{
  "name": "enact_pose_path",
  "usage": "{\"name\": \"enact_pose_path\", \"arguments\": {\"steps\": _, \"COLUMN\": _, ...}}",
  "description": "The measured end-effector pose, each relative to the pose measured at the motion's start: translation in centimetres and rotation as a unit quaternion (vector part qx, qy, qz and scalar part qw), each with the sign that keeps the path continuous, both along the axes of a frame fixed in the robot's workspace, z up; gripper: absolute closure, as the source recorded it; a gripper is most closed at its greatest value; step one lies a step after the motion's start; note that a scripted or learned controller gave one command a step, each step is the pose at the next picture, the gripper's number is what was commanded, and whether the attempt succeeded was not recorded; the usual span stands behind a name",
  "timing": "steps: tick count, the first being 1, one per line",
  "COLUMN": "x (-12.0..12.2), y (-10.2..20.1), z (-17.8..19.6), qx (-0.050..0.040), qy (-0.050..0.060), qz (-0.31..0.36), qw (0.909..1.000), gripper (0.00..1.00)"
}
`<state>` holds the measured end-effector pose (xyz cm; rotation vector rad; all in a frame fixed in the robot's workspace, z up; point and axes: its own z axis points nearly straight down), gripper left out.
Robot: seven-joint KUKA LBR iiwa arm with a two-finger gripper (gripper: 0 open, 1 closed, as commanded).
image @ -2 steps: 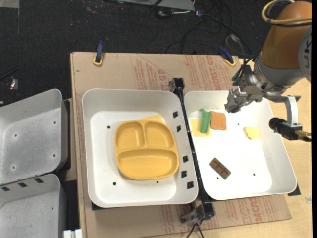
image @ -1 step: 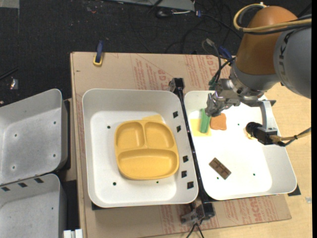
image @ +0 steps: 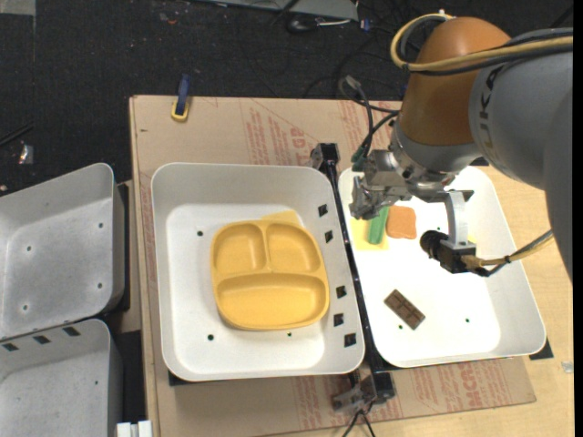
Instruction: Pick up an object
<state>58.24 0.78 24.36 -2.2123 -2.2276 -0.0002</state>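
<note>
In the right bin (image: 510, 271) lie a yellow-green block (image: 374, 232), an orange piece (image: 402, 223) touching its right side, and a brown chocolate-like bar (image: 404, 309) nearer the front. My gripper (image: 368, 200) hangs low over the bin's back left corner, just above the top end of the yellow-green block, which it partly covers. The grey wrist and its orange dome hide the gripper's tips from above. Nothing shows as lifted off the bin floor.
A yellow divided tray (image: 270, 274) lies in the left bin (image: 182, 335). The black divider (image: 344, 244) between the bins runs close to the gripper's left. A black part on a white bracket (image: 446, 247), with a cable, hangs from the arm over the right bin.
</note>
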Motion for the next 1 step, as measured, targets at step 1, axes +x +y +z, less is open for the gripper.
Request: {"name": "enact_pose_path", "arguments": {"steps": 1, "x": -1.02, "y": 5.33, "z": 0.59, "qx": -0.0001, "qy": 0.0, "qz": 0.001, "qw": 1.0, "gripper": 1.0}}
